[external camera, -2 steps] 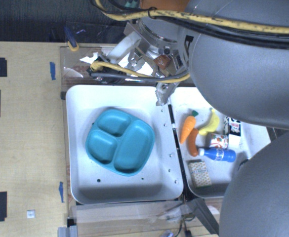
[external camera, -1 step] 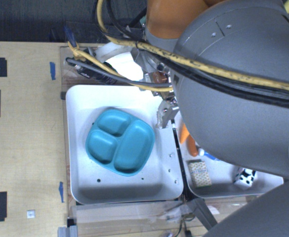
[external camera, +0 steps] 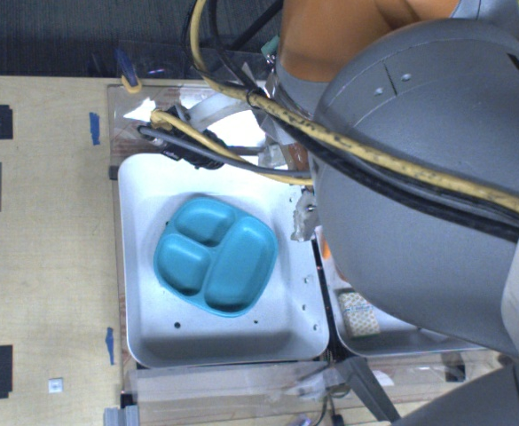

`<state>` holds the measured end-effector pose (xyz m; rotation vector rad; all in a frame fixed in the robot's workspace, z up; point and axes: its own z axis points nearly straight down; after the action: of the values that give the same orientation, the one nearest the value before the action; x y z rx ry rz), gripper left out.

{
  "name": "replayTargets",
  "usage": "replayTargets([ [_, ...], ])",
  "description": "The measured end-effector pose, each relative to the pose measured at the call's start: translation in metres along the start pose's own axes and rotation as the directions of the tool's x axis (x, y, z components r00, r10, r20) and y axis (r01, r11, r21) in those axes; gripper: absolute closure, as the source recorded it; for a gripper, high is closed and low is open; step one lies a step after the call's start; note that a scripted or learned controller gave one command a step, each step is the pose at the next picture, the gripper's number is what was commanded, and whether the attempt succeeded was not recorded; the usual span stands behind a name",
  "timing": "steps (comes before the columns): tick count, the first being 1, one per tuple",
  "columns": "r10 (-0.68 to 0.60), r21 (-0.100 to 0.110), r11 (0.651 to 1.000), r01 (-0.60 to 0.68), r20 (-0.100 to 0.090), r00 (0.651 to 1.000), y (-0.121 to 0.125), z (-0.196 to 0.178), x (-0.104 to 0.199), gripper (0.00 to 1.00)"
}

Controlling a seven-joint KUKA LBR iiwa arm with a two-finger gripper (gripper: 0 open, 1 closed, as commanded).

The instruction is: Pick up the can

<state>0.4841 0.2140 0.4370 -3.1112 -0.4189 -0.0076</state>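
Arm (external camera: 419,149) takes up pretty much the whole right half here: a big grey housing leaning in from the right, with the orange band (external camera: 365,16) up at the top edge. It hangs over the right bin (external camera: 392,343) and covers nearly all of it, so just a strip of the near rim and a bit of floor peek out underneath.

Honestly can't tell where the can is, since the arm's bulk sits over that whole area. Same for the jaws: they're under the housing, so I can't say if they're spread or closed, or if they touch anything. That also means I can only place stuff relative to the arm.

Left bin (external camera: 144,202) lies just left of the arm, in plain sight, on the tan bench (external camera: 46,238). A blue divided plate (external camera: 215,256) sits flat in the middle of it, well clear of the walls.

A yellow cable (external camera: 401,169) and a black cable (external camera: 241,156) run across the housing and loop over the left bin's far edge.

A small speckled pad-like thing (external camera: 358,313) lies in the right bin's visible strip, right at the arm's lower edge.
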Motion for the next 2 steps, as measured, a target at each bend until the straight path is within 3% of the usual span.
replayTargets([
  [1,0.016,-0.001,1.000,-0.016,-0.004,1.000,0.0078,-0.0108,0.0017,1.00],
  [2,0.016,0.001,1.000,-0.016,-0.004,1.000,0.0083,-0.0116,0.0017,0.00],
])
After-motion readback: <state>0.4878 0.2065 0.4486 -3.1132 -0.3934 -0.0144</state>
